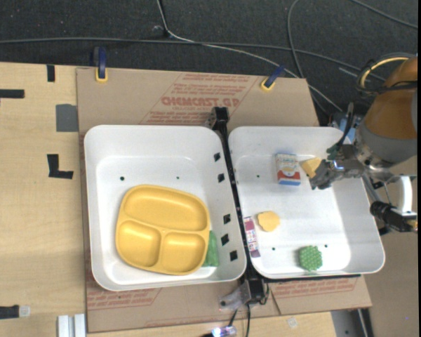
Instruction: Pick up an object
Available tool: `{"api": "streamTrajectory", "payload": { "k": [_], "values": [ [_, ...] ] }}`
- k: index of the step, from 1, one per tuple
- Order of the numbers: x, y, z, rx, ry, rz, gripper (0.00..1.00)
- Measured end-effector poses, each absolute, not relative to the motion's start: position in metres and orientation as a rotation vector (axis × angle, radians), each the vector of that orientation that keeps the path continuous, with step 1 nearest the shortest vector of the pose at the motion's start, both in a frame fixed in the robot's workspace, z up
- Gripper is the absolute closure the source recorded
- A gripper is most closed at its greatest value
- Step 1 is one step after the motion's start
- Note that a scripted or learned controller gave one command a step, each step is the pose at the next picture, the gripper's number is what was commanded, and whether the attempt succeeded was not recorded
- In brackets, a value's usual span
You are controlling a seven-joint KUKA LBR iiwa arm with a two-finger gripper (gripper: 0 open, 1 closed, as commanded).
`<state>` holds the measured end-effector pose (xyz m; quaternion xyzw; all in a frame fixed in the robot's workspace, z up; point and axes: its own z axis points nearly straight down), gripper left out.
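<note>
The right bin (351,209) holds a small white and blue carton (288,168) near its back, a yellow wedge (309,166) just right of the carton, a round yellow piece (268,221) in the middle and a green bumpy ball (310,258) near the front. My gripper (321,176) reaches in from the right and hangs low beside the yellow wedge, its dark tip just right of and below it. Nothing can be seen held.
The left bin (105,160) holds a yellow divided tray (163,228) with a green item (212,250) wedged at its right side. A pink-labelled strip (250,234) lies along the right bin's left wall. Clamps and cables sit behind the bins.
</note>
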<state>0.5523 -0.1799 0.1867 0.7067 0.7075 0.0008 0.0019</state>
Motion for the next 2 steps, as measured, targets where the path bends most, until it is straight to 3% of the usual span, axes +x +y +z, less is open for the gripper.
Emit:
{"api": "streamTrajectory", "payload": {
  "k": [1,2],
  "values": [
    [0.553,-0.180,0.219,2.219,2.222,0.001,1.00],
    [0.539,-0.131,0.214,2.219,2.227,-0.002,1.00]
  ]
}}
